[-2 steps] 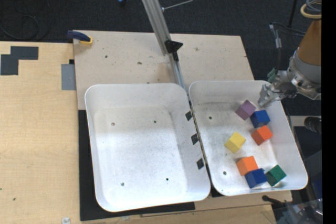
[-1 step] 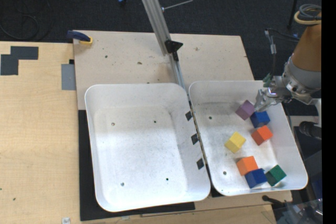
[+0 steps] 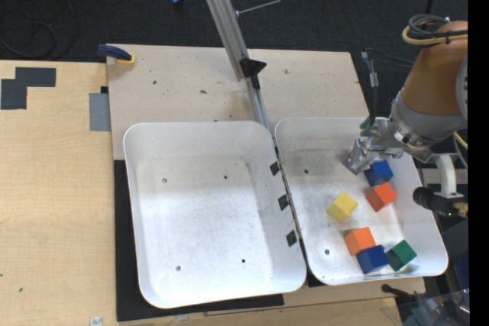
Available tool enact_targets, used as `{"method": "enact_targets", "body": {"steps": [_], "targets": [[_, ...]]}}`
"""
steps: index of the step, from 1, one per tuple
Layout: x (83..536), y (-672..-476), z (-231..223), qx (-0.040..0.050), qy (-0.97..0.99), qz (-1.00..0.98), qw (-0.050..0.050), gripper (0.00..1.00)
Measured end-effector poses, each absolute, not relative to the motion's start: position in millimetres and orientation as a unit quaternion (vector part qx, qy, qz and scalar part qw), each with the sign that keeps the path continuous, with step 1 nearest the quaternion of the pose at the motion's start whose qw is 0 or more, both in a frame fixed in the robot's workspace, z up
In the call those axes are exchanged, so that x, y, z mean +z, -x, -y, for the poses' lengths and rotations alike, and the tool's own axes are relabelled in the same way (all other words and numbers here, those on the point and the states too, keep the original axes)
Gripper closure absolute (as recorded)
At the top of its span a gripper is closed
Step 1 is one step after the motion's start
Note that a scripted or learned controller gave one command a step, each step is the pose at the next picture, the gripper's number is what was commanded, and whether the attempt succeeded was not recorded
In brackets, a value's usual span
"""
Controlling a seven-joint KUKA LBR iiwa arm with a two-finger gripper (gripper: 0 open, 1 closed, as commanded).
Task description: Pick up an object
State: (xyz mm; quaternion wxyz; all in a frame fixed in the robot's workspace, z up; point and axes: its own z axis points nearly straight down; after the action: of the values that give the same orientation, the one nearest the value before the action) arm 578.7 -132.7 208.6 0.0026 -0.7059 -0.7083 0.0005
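Blue blocks number two [image 3: 378, 172], orange two [image 3: 381, 196], yellow one [image 3: 342, 206], green one [image 3: 401, 254]; end effector [image 3: 359, 158] state unclear.

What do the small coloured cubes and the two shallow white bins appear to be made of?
The small coloured cubes, such as the yellow cube, look like painted wood or solid plastic: flat opaque colour, crisp edges, no gloss. The two shallow white bins, left bin and right bin, look like thin moulded plastic: rounded corners, smooth matte surface, dark scuff specks.
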Motion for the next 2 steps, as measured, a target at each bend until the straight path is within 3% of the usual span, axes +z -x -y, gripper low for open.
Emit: {"method": "enact_targets", "body": {"steps": [2], "targets": [[213,-576.2,34,0.0005,0.706,0.709,0.003,1.0]]}}
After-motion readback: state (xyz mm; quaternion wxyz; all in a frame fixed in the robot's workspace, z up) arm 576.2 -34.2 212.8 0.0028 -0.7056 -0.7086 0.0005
